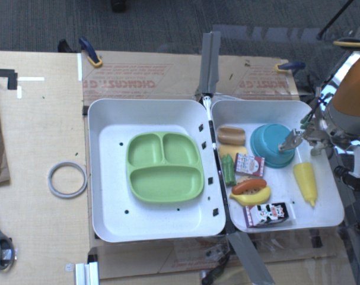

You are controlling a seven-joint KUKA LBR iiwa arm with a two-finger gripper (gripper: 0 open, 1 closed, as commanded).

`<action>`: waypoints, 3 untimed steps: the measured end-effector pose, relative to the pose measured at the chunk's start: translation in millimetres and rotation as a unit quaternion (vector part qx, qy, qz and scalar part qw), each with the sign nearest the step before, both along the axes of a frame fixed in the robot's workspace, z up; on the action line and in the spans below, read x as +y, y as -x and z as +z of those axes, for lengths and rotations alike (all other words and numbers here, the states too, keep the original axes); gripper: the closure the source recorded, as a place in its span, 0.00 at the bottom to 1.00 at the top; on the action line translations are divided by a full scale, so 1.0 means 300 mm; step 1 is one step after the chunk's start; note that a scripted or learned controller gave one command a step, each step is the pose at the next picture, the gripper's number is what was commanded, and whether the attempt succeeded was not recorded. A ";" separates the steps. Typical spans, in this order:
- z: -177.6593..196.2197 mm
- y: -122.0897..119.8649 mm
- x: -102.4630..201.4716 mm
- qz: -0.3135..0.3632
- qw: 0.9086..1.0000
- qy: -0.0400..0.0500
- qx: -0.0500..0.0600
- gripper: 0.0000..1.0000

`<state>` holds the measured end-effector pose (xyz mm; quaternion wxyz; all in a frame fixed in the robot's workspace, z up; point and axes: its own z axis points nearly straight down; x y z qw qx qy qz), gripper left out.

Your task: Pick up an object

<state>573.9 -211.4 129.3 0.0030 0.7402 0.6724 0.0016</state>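
Camera view, looking down at a slant, has the arm's two-finger gripper reaching in from the right and sitting over the right rim of the round blue plastic bowl, in the upper part of the right-hand shallow white bin. Whether the jaws are open or closed cannot be told from this angle; the metal parts blur against the bowl's edge, and nothing is plainly seen between them.

The task names no particular object, and the bowl looks like the likeliest target, since the jaws are at its rim. Just below and to the right lies the yellow squeeze bottle, apart from the bowl. To the bowl's left sit the hot dog in its bun, a small pink-and-white carton, a green pickle-like piece, a yellow banana with a red piece on it, and a black-and-white milk carton near the front wall. The left bin holds a green divided plate.

Risks, as I judge them: a pinch on a thin, curved rim may slip, so that the bowl tips or drops back as the arm lifts. If the jaws land off the rim, they could close on air or shove the bowl leftward into the carton and the hot dog. A descent too far right might press the bin wall or nudge the bottle.
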 end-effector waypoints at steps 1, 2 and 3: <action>-0.056 0.011 0.001 0.027 0.999 -0.001 -0.016 0.00; -0.054 0.056 -0.009 0.052 0.998 0.002 -0.021 0.00; -0.054 0.124 -0.018 0.089 0.996 0.003 -0.021 0.00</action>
